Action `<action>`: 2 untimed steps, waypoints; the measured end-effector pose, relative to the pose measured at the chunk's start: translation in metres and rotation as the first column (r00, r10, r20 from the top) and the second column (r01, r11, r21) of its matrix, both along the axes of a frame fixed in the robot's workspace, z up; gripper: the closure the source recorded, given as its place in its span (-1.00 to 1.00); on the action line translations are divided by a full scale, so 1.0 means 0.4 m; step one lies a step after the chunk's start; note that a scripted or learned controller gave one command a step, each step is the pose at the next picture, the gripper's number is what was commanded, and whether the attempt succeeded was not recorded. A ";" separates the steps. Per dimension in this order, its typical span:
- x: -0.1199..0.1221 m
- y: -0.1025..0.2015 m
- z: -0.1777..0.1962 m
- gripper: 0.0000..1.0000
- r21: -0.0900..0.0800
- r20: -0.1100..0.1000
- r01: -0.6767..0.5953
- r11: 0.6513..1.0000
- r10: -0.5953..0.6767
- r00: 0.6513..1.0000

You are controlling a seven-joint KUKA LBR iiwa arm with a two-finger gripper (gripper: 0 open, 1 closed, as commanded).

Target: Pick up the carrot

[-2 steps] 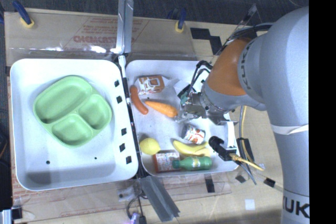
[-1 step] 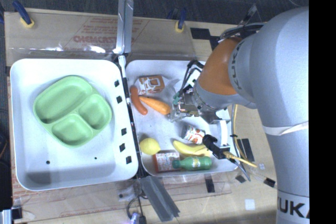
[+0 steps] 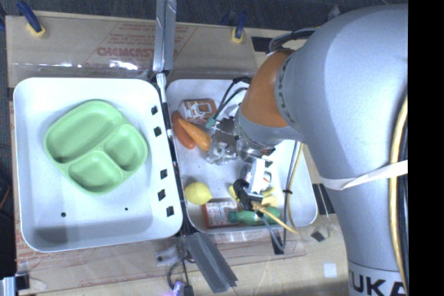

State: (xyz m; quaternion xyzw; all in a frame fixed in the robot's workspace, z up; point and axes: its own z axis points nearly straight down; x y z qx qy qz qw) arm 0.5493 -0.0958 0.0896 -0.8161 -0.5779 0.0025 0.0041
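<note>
Carrot [image 3: 192, 134] lies in the right bin [image 3: 202, 88], in its far-left part, just beside the wall that divides the two bins. It slants from far-left to near-right, with its near-right end pointing toward the gripper [image 3: 220, 148]. The gripper hangs just to the right of that end, low over the bin floor. Whether it is released or clenched cannot be told, because the wrist hides it, and nothing can be seen held in it.

By its look the carrot is probably a light toy, stiff and smooth-skinned, so it may slip or roll under a grip that is off centre. Its tapered shape would let a hold near either end slide off. The best place to take it seems to be across the middle of its length, with the grip set square to its long axis and clear of the bin wall.

Counted, there is one carrot. The right bin also holds one brown packet [image 3: 198, 108] just beyond the carrot, one lemon [image 3: 198, 193] nearer, and one bottle [image 3: 222, 213] lying along the near wall. The left bin [image 3: 41, 218] holds one green plate [image 3: 94, 145] with three compartments. There are two bins in all.
</note>
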 end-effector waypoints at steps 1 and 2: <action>0.050 0.191 0.252 1.00 -0.003 0.003 0.128 0.992 -0.128 0.992; 0.049 0.190 0.251 -1.00 -0.003 0.002 0.128 0.992 -0.128 0.992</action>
